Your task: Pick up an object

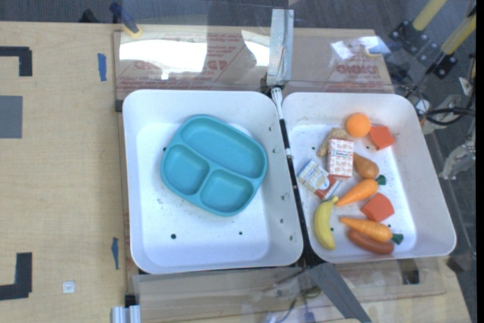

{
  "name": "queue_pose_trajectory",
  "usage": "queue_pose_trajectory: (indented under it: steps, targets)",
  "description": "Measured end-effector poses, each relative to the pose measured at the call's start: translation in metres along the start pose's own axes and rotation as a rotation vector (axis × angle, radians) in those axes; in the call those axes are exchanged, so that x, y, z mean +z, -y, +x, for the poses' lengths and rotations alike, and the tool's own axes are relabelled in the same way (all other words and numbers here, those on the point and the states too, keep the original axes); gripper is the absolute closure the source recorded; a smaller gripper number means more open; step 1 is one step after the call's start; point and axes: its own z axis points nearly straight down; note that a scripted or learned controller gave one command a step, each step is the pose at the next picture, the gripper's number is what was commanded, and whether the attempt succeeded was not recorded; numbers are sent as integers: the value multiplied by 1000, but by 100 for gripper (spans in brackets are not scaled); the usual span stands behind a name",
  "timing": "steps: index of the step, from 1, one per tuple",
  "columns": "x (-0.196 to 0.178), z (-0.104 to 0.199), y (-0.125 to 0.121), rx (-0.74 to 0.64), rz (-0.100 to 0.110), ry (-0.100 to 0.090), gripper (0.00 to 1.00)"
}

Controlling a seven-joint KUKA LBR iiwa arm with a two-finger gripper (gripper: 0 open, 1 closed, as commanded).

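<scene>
Objects to pick: a cluster of toy food items lies in the right bin [431,185], none lifted.
Orange ball [358,124]: near the far wall of the right bin, just beside an orange-red block [382,137] on its right.
Red-and-white carton [341,158]: near the bin's middle, below the ball, lying flat and overlapping a brown item [366,164] on its right.
Small white packet [312,175]: left of the carton, close to the divider between the bins, touching or nearly touching the carton's lower corner.
Upper carrot [358,192]: lies at a slant, its green end toward the right, between the carton and a second orange-red block [378,208].
Banana [324,223]: lies lengthwise near the bin's left wall, its upper tip close to the packet and the upper carrot's point.
Lower carrot [368,228]: lies near the front wall, green end to the right, resting against a reddish sausage-shaped item [370,242] beneath it.
Crowding: the items touch or overlap in the middle of the bin; the ball, the banana and the first block have open sides.
Left bin [144,185]: holds a blue three-compartment plate [215,164], set at a slant near the middle.
Surroundings: clear panels [197,49] stand behind both bins; the bench top [53,163] is light wood with dark and blue tape marks.
Gripper: its state cannot be told from this view.
</scene>
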Motion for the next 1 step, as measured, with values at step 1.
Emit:
queue_pose_trajectory:
  steps: [1]
  targets:
    - [155,29,1,62,-5,-13,0]
